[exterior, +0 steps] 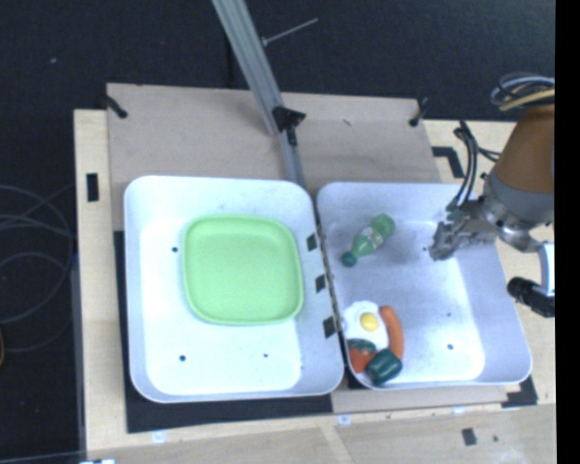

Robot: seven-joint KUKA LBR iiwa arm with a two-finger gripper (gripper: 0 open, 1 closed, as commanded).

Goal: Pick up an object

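Observation:
A small green bottle point(368, 239) lies on its side in the upper left of the right bin point(454, 298). Near that bin's front left corner sit a fried-egg toy point(364, 321), an orange carrot point(393, 327), a red piece point(360, 357) and a dark green piece point(385, 365), all close together. My gripper point(441, 246) hangs over the right bin's upper right area, well to the right of the bottle. Nothing shows between its fingertips.
The left bin point(155, 259) holds a light green square plate point(242, 269). A grey metal pole point(256, 66) slants from the top down to the divider between the bins. The arm's orange band point(527, 153) and cables stand at the right edge.

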